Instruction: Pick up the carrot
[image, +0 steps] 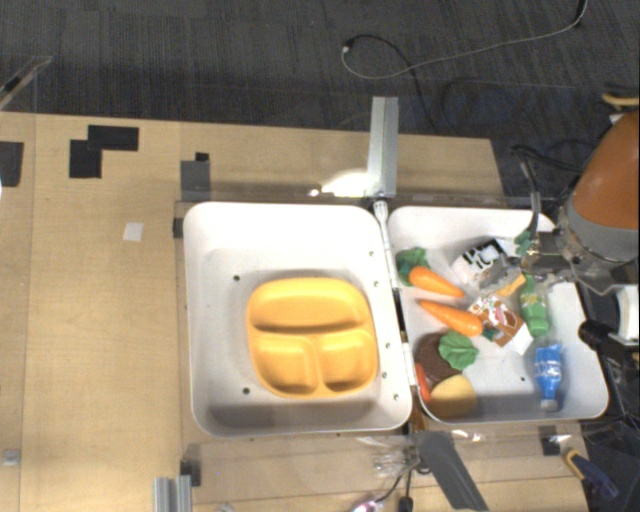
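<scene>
Closest to the lens, at the right edge: arm (608, 195), orange band broad and blurred, grey wrist below it. Reaches in from the right over the right bin (592, 402). Ends in the gripper (525, 265), a dark cluster above the bin's upper right part, just beside a black-and-white packet (483, 257). Cannot tell whether spread or pressed together; too dark and cluttered there to read. Shows nothing visibly pinched.

Left of the gripper, in the same bin: carrot (437, 282), orange, slanting, with a green top (410, 264) at its upper left end near the wall between the bins. Lies on the bin floor, apart from the gripper. Just below it, a second carrot (453, 319), also slanting, its right end touching a crinkled snack wrapper (498, 316). Beneath that, a green leafy piece (458, 349) resting on a dark brown round thing (433, 362), with a pale yellow lump (453, 393) at the bin's near wall.

Further right: a green item (536, 316) and, below it, a blue bottle (547, 372) lying near the right wall.

In the left bin (200, 300): a yellow divided tray (310, 335), roughly centred.

Behind the bins: a metal post (384, 140) at the seam between them, black tape marks (100, 146) on the wooden bench, a cable (455, 58) on the dark floor.
</scene>
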